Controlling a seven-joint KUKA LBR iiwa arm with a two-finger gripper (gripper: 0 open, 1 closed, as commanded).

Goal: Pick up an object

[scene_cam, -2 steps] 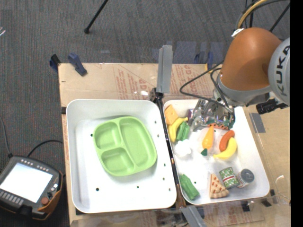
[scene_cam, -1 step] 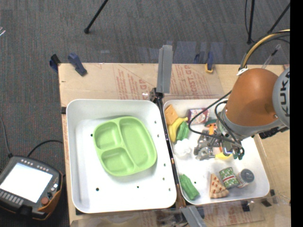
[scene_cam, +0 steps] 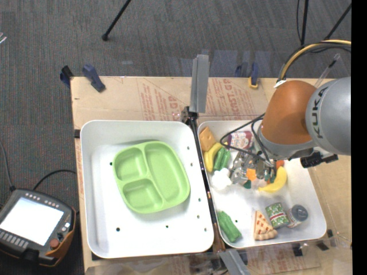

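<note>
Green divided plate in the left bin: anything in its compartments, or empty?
Empty. The green divided plate lies flat in the left bin, and all three compartments show bare green. The toy food lies in the right bin.

You are looking at a robot lab or test room: a plywood bench [scene_cam: 143, 99] held by blue clamps [scene_cam: 93, 77] stands on grey carpet [scene_cam: 57, 27], 2 white bins [scene_cam: 94, 153] hold toy food, a teach pendant [scene_cam: 31, 225] lies on the floor, and tripod legs [scene_cam: 120, 13] stand behind.
</note>
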